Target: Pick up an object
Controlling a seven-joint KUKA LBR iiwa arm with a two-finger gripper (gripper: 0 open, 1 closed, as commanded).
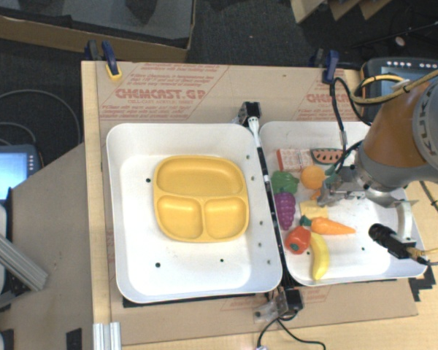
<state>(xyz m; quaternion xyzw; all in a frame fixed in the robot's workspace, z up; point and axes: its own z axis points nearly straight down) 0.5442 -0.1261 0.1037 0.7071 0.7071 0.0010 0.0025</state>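
Gripper (328,193) low over carrot (333,227) — toy foods clustered beside.

Yellow divided plate (201,197), orange carrot (333,227), purple grapes (285,208), white bins (124,195).

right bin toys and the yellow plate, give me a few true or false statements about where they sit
1. The yellow plate lies in the left bin. True.
2. The banana lies on the yellow plate. False: it lies in the right bin, below the carrot.
3. The grapes sit by the right bin's left wall. True.
4. The gripper is over the left bin. False: it is over the right bin, near the orange.
5. The plate has three compartments. True.
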